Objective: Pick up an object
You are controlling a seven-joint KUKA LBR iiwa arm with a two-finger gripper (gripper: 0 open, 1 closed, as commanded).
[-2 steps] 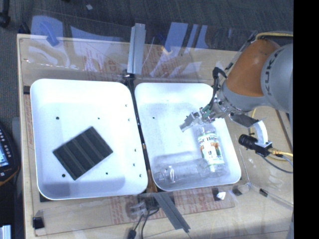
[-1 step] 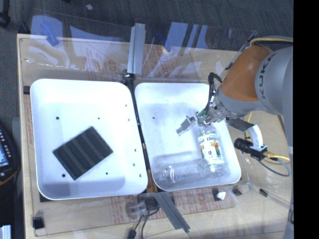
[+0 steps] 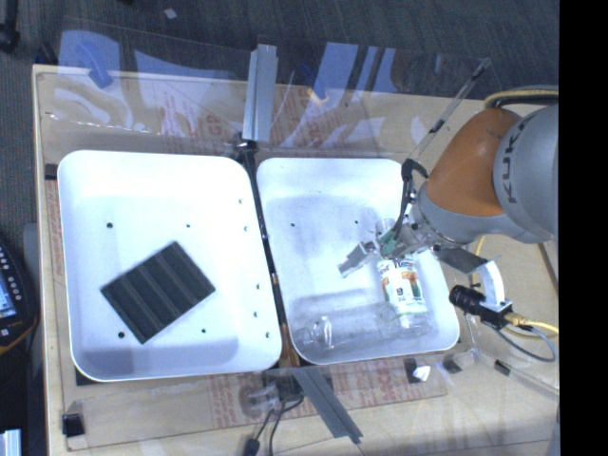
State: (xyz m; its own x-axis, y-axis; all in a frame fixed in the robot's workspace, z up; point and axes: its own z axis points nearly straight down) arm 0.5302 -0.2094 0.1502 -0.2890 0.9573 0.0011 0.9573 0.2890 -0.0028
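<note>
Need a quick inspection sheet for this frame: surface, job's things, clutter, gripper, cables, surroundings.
Surface: bench bears left bin and right bin, side by side.
Job's things: dark ridged slab lies in the left bin; small labelled bottle and clear plastic item lie in the right bin.
Clutter: nothing seen.
Gripper: gripper is low in the right bin, beside the bottle's top; finger state unclear.
Cables: yellow cable at the bench's right; dark cable at the front edge.
Surroundings: clear panels behind the bins; dark floor.
</note>
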